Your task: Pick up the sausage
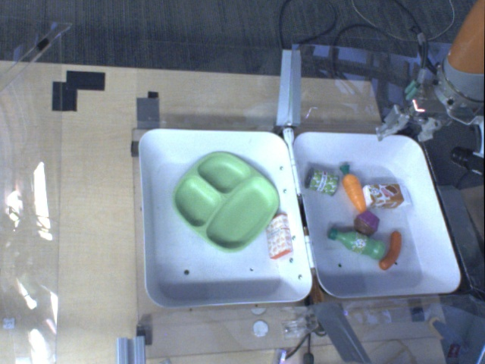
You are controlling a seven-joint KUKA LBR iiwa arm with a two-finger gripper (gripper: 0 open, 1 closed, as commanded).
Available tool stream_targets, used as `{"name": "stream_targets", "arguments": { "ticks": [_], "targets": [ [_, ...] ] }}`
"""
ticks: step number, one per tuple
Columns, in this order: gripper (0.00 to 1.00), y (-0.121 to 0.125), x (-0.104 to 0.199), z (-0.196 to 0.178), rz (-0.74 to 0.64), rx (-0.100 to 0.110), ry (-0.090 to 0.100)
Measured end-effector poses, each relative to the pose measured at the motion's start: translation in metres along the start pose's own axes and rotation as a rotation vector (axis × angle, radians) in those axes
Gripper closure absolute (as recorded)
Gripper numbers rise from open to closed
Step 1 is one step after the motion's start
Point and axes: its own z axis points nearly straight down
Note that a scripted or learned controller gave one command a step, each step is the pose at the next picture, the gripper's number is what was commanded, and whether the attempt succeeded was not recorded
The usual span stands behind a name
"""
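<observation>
Toward the near right corner of the right bin (436, 226) lies the sausage (391, 250), a small orange-red link set at a slant, its lower end pointing at the bin's front wall. Just to its left lies a green bottle (358, 243) on its side, close to the sausage though whether they touch is hard to tell. A dark purple piece (367, 222) sits just above the bottle, and further back are a carrot (353, 189), a small green can (323, 181) and a brown-and-white carton (383, 196). The left bin (163, 226) bears a green divided plate (226, 200), with a red-and-white packet (279, 236) beside the plate's right edge. The hand (408, 123) hangs over the far right corner of the right bin, well apart from the sausage; nothing is seen between its fingers, and whether they are spread or pressed together cannot be told. Both bins rest on the pale wooden surface (91, 203).
</observation>
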Motion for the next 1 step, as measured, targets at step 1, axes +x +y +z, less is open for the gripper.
{"name": "stream_targets", "arguments": {
  "ticks": [1],
  "targets": [
    [0.0, -0.0334, 0.0165, 0.083, 0.035, 0.0, 0.0]
  ]
}}
